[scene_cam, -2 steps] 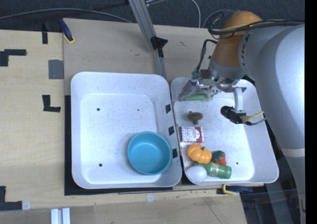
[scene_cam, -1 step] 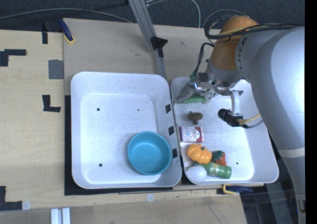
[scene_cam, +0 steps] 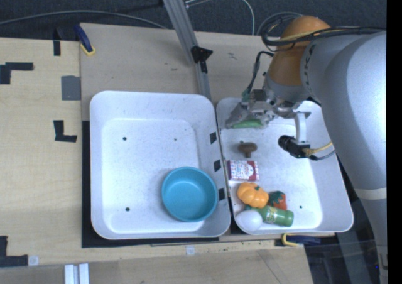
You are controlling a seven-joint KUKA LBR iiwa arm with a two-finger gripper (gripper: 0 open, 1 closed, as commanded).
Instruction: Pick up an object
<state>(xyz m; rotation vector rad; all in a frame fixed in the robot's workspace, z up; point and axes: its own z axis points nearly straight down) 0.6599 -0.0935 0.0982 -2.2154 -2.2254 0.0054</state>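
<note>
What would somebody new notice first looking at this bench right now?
Probably the bright blue bowl sitting alone in the left bin, near its front right corner. Next, the colourful cluster at the front of the right bin: an orange pumpkin, a white egg and a green bottle. The gripper hovers at that bin's far end.

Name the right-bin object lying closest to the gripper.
The small brown piece, lying alone just below the gripper; the pink packet and orange pumpkin sit farther down.
</note>
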